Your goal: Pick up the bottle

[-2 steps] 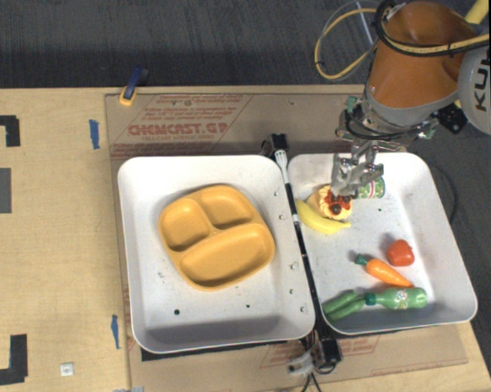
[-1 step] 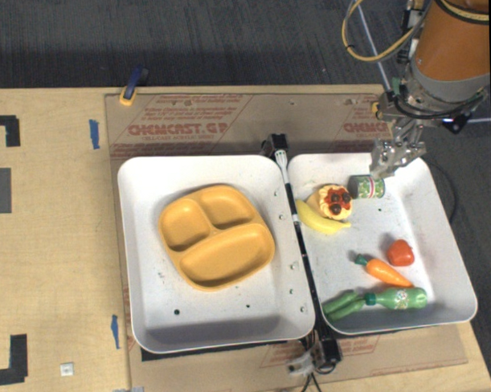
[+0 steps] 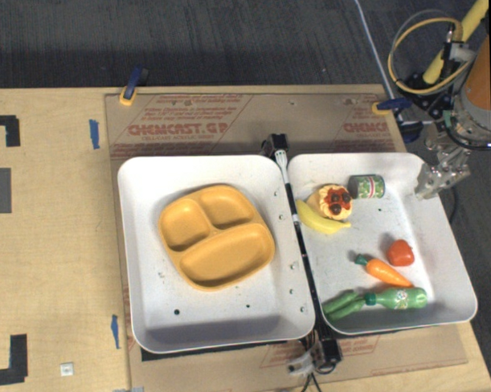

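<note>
Camera view shows me the green bottle (image 3: 394, 298) lying flat at the bottom of the right bin (image 3: 447, 224), touching the carrot (image 3: 382, 270). My gripper (image 3: 439, 176) hangs at the upper right rim, holding nothing. It may grab the carrot, or the bottle may roll.

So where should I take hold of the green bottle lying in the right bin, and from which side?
The green bottle lies on its side along the near wall of the right bin, neck pointing left. Probably best to come straight down with the end effector and close across the wide labelled body, not the thin neck. The carrot sits close behind it, so the far finger has little room.
</note>
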{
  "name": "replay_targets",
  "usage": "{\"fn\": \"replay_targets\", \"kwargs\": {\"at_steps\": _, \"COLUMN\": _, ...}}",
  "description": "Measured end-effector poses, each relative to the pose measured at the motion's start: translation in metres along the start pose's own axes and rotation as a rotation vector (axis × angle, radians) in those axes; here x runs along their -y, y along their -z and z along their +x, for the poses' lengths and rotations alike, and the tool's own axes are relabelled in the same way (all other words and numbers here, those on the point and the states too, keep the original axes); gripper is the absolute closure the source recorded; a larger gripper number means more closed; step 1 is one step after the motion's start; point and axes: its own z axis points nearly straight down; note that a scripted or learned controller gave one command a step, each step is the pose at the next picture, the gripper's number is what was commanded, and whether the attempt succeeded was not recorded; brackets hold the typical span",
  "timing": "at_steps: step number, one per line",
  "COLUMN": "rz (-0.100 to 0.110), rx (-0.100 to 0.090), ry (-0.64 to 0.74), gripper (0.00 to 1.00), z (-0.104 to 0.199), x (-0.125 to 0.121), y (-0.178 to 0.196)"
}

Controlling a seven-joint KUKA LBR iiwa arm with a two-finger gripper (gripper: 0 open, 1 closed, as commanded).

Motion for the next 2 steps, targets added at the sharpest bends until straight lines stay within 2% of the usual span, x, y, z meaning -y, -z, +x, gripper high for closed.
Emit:
{"fn": "replay_targets", "kwargs": {"at_steps": 1, "rz": 0.002, "rx": 0.000, "ry": -0.098, "gripper": 1.00, "z": -0.052, "x": -0.038, "y": -0.106}}
{"fn": "replay_targets", "kwargs": {"at_steps": 2, "rz": 0.003, "rx": -0.001, "ry": -0.229, "gripper": 1.00, "z": 0.008, "x": -0.123, "y": 0.023}}
